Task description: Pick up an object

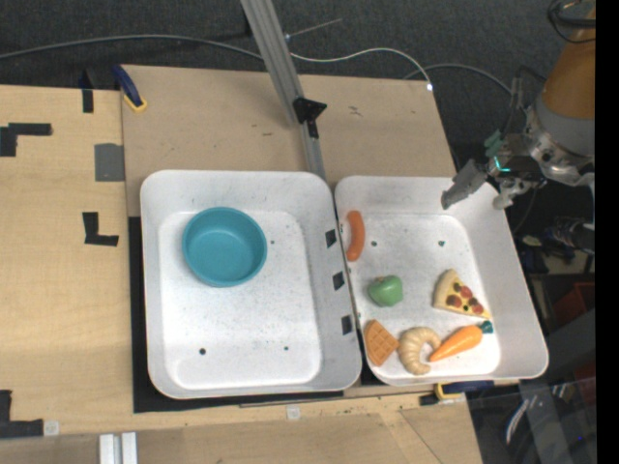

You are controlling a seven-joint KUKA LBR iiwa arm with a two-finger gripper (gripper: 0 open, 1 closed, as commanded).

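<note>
The right bin (484,249) holds several toy foods: an orange sausage (354,234) near its left wall, a green pepper (386,290) in the middle, a pizza slice (459,295) at the right, and a waffle (380,341), a croissant (417,348) and a carrot (455,341) along the front. My gripper (481,183) hangs above the bin's far right corner, well apart from all of them. Its two fingers are spread with nothing between them.
The left bin (164,356) holds a blue bowl (225,246). A grey metal pole (280,61) slants down to the seam between the bins. Cables run across the dark floor at the back. Black clips sit on the divider between the bins.
</note>
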